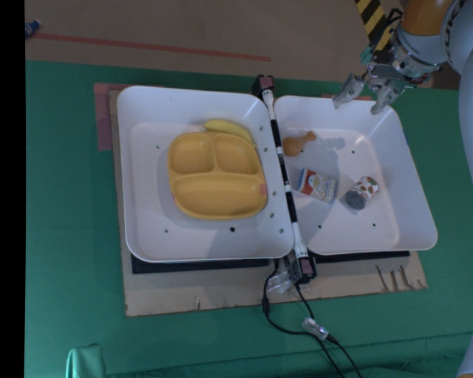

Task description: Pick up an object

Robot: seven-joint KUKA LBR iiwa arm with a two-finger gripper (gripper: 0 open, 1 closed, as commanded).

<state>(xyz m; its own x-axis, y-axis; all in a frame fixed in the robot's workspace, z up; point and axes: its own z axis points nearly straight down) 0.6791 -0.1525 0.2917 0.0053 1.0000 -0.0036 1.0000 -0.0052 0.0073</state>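
My gripper [365,97] hangs open over the far edge of the right bin [414,221], with nothing between its fingers. Below it in that bin lie an orange drumstick-shaped toy [298,142], a small printed box [317,184] and a can [361,193] on its side. The drumstick is nearest, down and left of the gripper. In the left bin [148,221] sits a yellow divided tray [216,175], with a banana [229,128] against its far edge.
A black-and-white divider bar [283,171] runs between the two bins. Cables [310,325] trail off the cardboard base at the front. Green cloth surrounds the bins; a yellow-black striped post [372,16] stands behind the gripper.
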